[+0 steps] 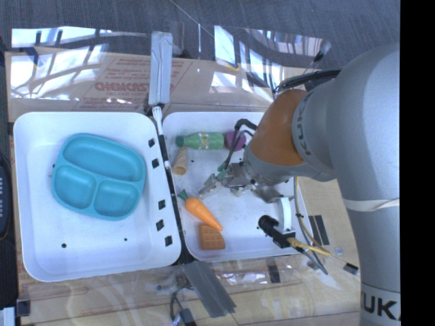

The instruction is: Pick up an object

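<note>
My gripper (216, 181) hangs low over the middle of the right bin (241, 220), reaching in from the right under the orange wrist band. An orange carrot (202, 212) lies just below and left of it. Past the carrot, a square tan waffle piece (211, 238) sits by the bin's front wall. At the back of the bin lies a green bottle (202, 140), and a small purple object (236, 140) at its right end is partly hidden by the arm. A beige cone-shaped piece (180, 161) rests near the left wall. Nothing shows held in the gripper.
The left bin (41, 250) holds a blue divided plate (98, 175). A ridge with black clips (165, 195) separates the two bins. The bulky grey arm covers the right bin's right side.
</note>
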